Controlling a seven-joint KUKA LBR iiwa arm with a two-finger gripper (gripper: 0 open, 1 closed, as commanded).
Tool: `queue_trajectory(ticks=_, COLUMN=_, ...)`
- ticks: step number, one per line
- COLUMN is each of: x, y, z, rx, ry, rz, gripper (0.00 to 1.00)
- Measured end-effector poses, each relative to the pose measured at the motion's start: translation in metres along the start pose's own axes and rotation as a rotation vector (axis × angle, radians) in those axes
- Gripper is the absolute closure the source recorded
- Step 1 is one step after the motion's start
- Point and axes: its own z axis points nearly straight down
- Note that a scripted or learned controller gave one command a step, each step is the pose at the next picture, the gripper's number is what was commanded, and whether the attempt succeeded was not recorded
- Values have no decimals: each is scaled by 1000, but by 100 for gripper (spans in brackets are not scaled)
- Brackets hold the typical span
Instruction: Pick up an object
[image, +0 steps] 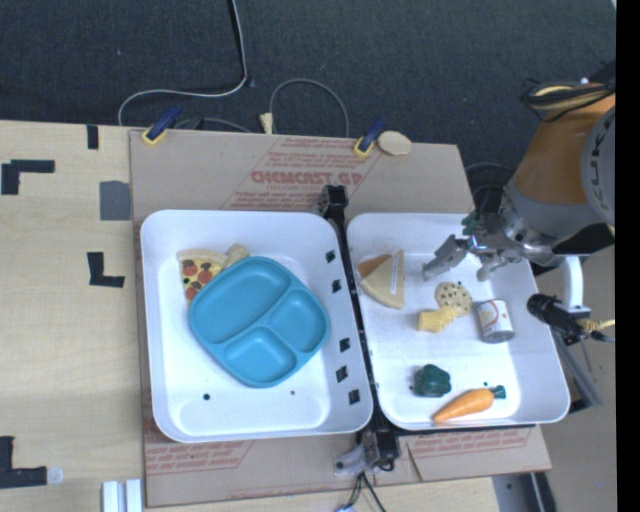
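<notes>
My gripper (464, 264) hangs over the upper part of the right bin (530, 400), its two grey fingers spread open with nothing between them. Just below it lie a chocolate-chip cookie (452, 294) and a yellow cheese piece (435, 320). A small silver can (493, 320) lies on its side to the right of the cookie. A tan sandwich wedge (383, 280) sits to the gripper's left near the bin divider. Near the front of the bin are a dark green broccoli piece (432, 380) and an orange carrot (468, 402).
The left bin (165, 390) holds a blue divided plate (258, 320), with a pizza slice (198, 270) and a small yellowish item (237, 253) at the plate's back edge. A black divider (348, 320) runs between the bins. The arm's orange band (565, 140) is at the right.
</notes>
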Motion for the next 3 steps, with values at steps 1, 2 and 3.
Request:
queue_trajectory(ticks=1, x=21, y=-41, z=117, rx=-4, ry=-3, rz=-1, gripper=0)
queue_trajectory(ticks=2, x=19, y=-39, z=100, rx=-7, ry=-2, rz=0, gripper=100)
queue_trajectory(ticks=3, x=101, y=-25, z=8, rx=-9, ry=2, rz=-9, gripper=100)
